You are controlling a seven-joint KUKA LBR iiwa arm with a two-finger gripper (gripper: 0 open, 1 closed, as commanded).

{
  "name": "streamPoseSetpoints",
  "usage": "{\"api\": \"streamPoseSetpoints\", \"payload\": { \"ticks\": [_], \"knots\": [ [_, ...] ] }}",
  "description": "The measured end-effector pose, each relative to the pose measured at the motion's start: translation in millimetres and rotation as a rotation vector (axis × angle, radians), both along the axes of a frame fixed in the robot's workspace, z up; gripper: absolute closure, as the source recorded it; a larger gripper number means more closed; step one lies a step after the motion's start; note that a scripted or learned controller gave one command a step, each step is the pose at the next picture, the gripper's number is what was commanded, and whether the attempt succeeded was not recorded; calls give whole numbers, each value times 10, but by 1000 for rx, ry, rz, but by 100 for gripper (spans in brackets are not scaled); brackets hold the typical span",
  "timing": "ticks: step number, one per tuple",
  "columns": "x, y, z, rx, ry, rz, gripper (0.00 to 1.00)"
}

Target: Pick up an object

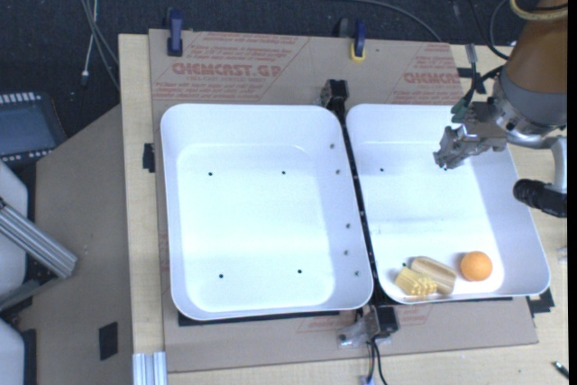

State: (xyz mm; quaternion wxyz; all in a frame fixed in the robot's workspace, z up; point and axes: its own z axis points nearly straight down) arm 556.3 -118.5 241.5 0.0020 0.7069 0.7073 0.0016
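Observation:
Three small objects lie along the near edge of the right bin [424, 203]: an orange ball [476, 266], a tan bread-like roll [435, 269] and a yellow corn piece [416, 284] touching the roll. My gripper [448, 152] hangs over the far right part of that bin, well away from them, pointing down and to the left. Nothing shows between its fingers.
The left bin [257, 212] sits beside the right one on a cardboard-covered bench. Blue and yellow clamps [174, 30] hold the board's far edge. A black fixture [335, 92] sits between the bins at the back. Cables run over the dark floor behind.

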Motion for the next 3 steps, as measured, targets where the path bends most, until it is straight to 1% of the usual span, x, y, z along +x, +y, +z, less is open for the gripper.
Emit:
{"api": "streamPoseSetpoints", "payload": {
  "ticks": [1, 2, 3],
  "knots": [
    [-7, 628, -57, 2, 4, 5, 100],
    [31, 1149, 1, 2, 4, 4, 100],
    [1, 1710, 29, 2, 5, 4, 100]
  ]
}}
